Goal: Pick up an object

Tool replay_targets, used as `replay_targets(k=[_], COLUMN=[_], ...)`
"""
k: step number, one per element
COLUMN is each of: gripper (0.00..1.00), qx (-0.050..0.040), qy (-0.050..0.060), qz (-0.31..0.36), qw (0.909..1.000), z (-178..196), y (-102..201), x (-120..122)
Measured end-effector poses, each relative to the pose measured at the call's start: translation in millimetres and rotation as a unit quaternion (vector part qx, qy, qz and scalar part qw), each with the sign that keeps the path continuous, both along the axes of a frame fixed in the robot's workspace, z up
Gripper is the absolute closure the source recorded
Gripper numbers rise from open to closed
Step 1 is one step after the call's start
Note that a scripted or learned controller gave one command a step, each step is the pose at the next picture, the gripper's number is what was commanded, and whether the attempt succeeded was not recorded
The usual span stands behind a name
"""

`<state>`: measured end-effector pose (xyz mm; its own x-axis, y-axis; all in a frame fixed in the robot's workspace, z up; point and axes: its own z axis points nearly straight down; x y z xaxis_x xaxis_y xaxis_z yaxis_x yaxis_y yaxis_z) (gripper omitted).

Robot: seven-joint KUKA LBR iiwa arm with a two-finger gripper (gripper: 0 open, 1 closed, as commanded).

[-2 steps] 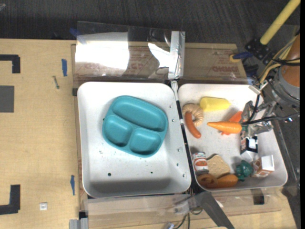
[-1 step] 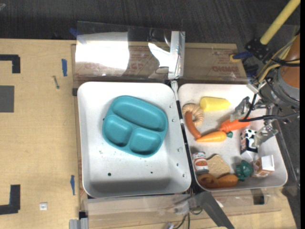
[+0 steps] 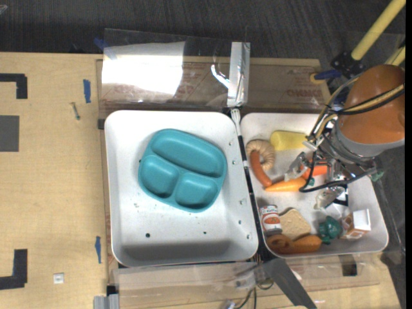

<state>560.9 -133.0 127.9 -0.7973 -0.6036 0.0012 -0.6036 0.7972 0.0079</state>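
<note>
The gripper (image 3: 313,176) hangs low over the right bin (image 3: 380,221), its arm (image 3: 376,105) reaching in from the right so that the wrist covers that bin's far right corner. Whether its tips are spread or closed cannot be told: they sit in a tangle of cables and dark metal, and nothing is visibly caught between them. Touching or just under the tips lies the carrot (image 3: 285,186), an orange wedge pointing left, which looks the likeliest object for the pick because the tool is lowered straight above its thick end. Just beyond the carrot, further left of the tips, the curved sausage (image 3: 259,170) and the bread roll (image 3: 259,150) crowd against the bin wall, probably because loose toys slide to the edges. Above and left of the tips is the yellow block (image 3: 288,140). Below them, toward the near rim, lie the small can (image 3: 271,219), the toast slice (image 3: 295,223), the brown pastry (image 3: 295,243) and the green toy (image 3: 329,229). Far to the left of the tips, in the left bin (image 3: 129,230), the teal divided tray (image 3: 182,168) sits alone, well apart from the work; I judge it is not the target now.
</note>
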Motion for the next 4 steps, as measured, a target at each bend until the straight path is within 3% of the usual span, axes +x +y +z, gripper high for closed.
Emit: replay_targets(k=[1, 2, 3, 4], gripper=[0.0, 1.0, 1.0, 1.0], qx=[-0.003, -0.0015, -0.0019, -0.0027], qy=[-0.009, -0.015, -0.009, -0.004], qz=[-0.04, -0.039, -0.22, -0.347], qw=[0.9992, 0.9991, 0.9755, 0.9379], z=[-39, -25, 139, 160], y=[25, 28, 54, 70], x=[5, 9, 10, -60])
